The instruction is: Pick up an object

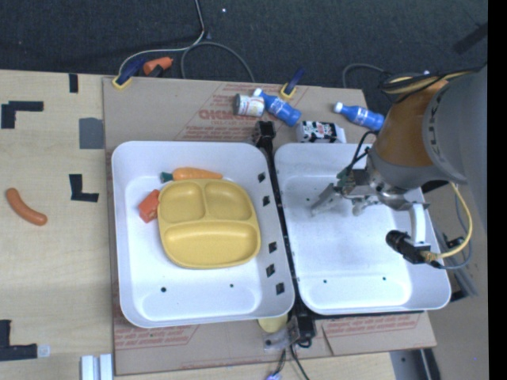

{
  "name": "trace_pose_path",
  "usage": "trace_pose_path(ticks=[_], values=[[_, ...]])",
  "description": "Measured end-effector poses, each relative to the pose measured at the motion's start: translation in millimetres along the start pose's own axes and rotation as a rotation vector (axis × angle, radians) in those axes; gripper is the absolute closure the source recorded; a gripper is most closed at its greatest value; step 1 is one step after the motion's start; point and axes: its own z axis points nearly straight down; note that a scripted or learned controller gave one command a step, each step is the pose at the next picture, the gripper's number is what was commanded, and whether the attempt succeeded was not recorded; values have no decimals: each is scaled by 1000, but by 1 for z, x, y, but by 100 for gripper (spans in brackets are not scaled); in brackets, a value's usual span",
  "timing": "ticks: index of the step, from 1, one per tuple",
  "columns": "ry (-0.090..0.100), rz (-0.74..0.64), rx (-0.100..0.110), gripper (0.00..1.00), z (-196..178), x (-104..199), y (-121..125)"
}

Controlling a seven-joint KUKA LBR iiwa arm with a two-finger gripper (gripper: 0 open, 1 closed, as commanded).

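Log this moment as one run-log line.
arm: over right bin | gripper: nothing seen held | left bin: yellow divided tray, toy carrot | pick: not yet done

The scene is evenly and brightly lit from above; soft shadows are cast, glare is seen on the white bins (127,236) (mildly washed out), and detail is slightly blurred.

Two white bins (131,212) (356,291); one yellow tray (207,222); two blue bottles (283,109) (360,116); one sausage (26,207).
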Motion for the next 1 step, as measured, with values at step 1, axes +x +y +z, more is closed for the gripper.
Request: trace_pose_path(ticks=[1], values=[[-2, 13, 4, 0, 38, -32, -94]])
